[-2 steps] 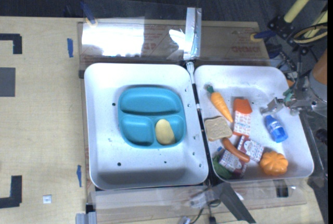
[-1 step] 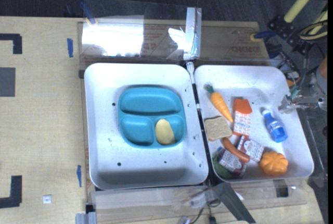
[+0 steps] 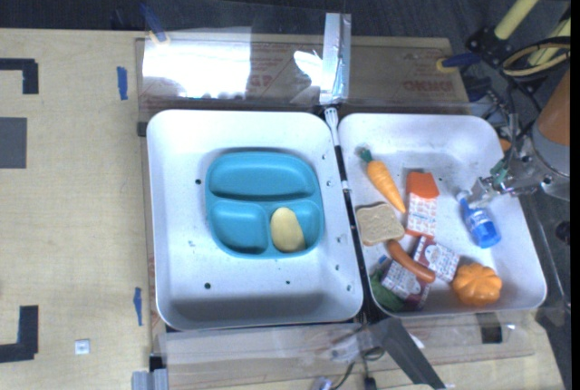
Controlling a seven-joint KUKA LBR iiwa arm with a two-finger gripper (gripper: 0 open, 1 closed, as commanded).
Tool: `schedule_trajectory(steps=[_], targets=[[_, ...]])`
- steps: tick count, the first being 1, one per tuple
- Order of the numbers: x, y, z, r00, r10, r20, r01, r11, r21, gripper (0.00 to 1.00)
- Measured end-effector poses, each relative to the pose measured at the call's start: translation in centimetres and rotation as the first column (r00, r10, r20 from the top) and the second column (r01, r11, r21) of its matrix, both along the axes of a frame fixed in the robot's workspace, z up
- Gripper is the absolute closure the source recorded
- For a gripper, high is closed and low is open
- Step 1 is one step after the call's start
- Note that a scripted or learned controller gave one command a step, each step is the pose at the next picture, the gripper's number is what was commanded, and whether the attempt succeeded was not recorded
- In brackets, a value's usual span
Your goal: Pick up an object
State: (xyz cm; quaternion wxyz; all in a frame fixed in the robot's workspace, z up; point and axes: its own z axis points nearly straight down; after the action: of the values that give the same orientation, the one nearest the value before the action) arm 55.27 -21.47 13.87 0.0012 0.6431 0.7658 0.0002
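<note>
The gripper point(image 3: 494, 182) hangs just above the blue bottle point(image 3: 479, 225) in the right bin point(image 3: 530, 266), likely lining up a grab; whether it is wide or narrow cannot be told. Left of the bottle lie one carrot point(image 3: 384, 182), one bread slice point(image 3: 379, 222), one sausage point(image 3: 410, 261) and two cartons. One pumpkin point(image 3: 477, 283) sits below it.

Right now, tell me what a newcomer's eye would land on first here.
First the blue divided tray in the left bin, with a yellow potato-like piece in its lower right compartment. Then the toy food crowded in the right bin: a carrot, an orange carton, a small orange pumpkin.
</note>
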Motion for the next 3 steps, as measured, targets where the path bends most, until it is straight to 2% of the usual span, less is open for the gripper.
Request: schedule_trajectory(steps=[1,2,3], targets=[[-4.6,4.2,0.1,1.000,-0.010,-0.003,0.010,1.000,0.003,1.00],[6.7,6.0,-5.1,0.987,-0.159,0.004,0.159,0.987,0.001,1.00],[6.6,5.9,-5.3,0.987,-0.160,0.002,0.160,0.987,0.001,0.00]])
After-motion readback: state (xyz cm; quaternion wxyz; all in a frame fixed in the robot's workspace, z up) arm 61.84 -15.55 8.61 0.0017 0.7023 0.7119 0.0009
